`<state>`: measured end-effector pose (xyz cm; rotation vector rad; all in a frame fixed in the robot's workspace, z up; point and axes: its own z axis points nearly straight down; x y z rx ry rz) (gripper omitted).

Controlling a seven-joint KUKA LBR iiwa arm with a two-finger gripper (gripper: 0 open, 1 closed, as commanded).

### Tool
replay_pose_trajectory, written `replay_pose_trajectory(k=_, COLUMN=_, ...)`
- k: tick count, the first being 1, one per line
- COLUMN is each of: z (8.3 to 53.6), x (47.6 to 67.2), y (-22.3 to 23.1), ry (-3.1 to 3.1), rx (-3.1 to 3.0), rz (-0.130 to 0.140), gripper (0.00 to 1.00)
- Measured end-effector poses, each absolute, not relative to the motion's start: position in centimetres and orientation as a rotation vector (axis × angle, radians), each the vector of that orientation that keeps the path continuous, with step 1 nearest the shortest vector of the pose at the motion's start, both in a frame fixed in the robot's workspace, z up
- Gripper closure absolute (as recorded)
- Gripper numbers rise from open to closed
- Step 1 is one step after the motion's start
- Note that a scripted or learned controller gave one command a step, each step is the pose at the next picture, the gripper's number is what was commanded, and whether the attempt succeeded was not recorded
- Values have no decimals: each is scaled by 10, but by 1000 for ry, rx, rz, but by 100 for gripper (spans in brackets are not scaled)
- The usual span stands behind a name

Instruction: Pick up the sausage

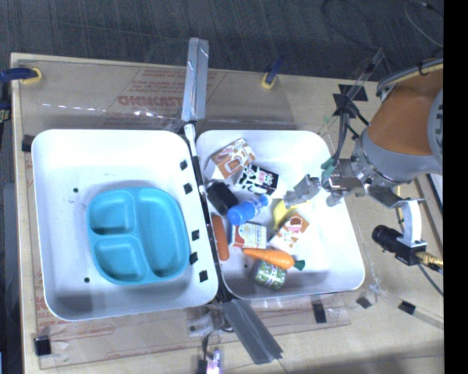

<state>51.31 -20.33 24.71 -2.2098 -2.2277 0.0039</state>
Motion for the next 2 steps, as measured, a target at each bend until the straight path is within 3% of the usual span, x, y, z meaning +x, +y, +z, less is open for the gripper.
replay_pose_trajectory(k=1, z=206, x=504, y=-210, ry=-2296, rx=-2141, rz=4, gripper=0)
replay_pose_trajectory(k=2, z=117, x=493, y=-119, ry=-2028, rx=-2394, rz=4, gripper=0)
